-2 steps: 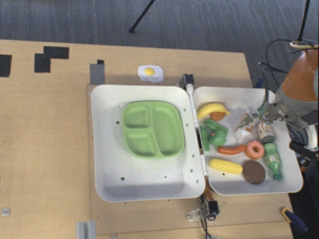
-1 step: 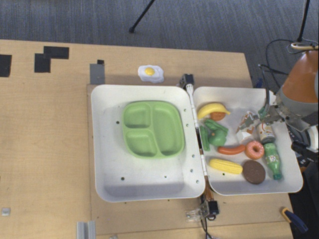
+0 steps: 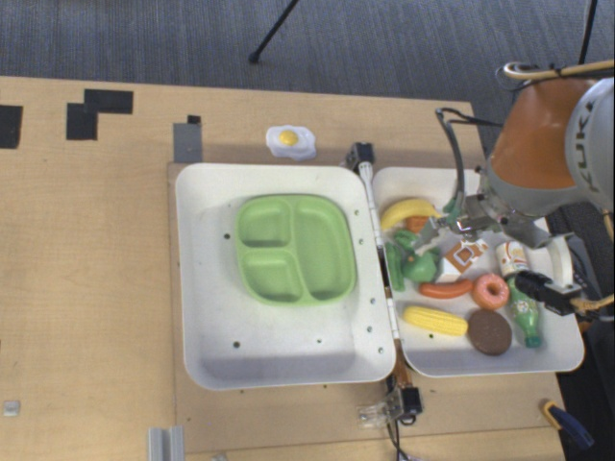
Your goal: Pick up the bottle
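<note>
**Entry: right bin, approach stage**

The gripper [image 3: 444, 227] is seen low over the right bin [image 3: 567, 358], above the green vegetable [image 3: 413, 262]; whether it is spread or pressed together cannot be told. Nothing is seen held.

The bottle [image 3: 526, 320] (green, lying near the bin's right side, beside the donut [image 3: 490, 291]) is judged untouched, so the reach is taken to be the step in hand. A shift toward the bin's right side, then a descent over the bottle, is called for.

Counted: one bottle, one banana [image 3: 405, 211], one sausage [image 3: 445, 289], one corn cob [image 3: 434, 321], one brown disc [image 3: 490, 333], one green tray [image 3: 293, 249] in the left bin [image 3: 207, 353], two bins.
</note>
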Robot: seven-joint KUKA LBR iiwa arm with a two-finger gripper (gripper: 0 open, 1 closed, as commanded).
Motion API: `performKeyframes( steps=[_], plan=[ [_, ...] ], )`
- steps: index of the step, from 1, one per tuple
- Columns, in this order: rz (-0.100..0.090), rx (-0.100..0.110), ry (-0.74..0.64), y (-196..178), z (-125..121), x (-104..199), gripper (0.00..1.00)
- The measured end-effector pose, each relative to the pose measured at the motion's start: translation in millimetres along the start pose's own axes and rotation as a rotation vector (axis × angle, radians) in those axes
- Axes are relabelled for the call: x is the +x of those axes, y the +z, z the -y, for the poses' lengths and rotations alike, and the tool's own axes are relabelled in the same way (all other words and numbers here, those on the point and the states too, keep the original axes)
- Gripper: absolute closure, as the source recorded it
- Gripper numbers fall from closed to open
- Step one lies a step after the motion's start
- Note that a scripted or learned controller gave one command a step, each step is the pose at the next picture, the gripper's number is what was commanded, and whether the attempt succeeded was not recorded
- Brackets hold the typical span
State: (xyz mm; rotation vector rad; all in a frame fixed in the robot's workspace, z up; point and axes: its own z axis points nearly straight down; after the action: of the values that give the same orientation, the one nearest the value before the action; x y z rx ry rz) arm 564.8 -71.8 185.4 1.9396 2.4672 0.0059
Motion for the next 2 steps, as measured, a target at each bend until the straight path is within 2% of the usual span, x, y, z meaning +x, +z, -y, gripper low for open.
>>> performKeyframes(
  steps=[1, 2],
  plan=[
    [0.0, 0.002, -0.023, 1, -40, 35, 0.0],
    [0.003, 0.0, -0.087, 99, 4, -22, 0.0]
  ],
)
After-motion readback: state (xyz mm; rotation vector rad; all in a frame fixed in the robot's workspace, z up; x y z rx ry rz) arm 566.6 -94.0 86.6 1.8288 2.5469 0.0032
